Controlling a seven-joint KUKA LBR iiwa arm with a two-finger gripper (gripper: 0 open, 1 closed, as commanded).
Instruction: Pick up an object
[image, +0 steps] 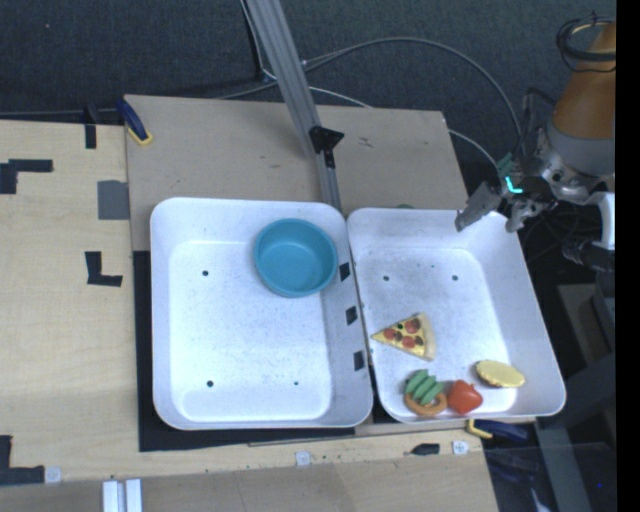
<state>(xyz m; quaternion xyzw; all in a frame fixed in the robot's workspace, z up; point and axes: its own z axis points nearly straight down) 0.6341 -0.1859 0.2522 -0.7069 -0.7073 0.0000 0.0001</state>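
Observation:
My gripper (496, 213) hangs over the far right corner of the right bin (530, 300), open, with nothing between its fingers. Toward that bin's near side lie a toy pizza slice (407, 335), a green and orange toy (424, 392), a red toy (464, 398) and a yellow toy (499, 375). All of them are well nearer the camera than the gripper. A blue bowl (295, 257) stands upright at the far right of the left bin (170, 330).
A slanted metal pole (300, 95) comes down to the gap between the bins at their far edge. Cables (440, 60) arc behind the right bin. Blue and yellow clamps sit at the board's far left corner (136, 126) and below the right bin (492, 430).

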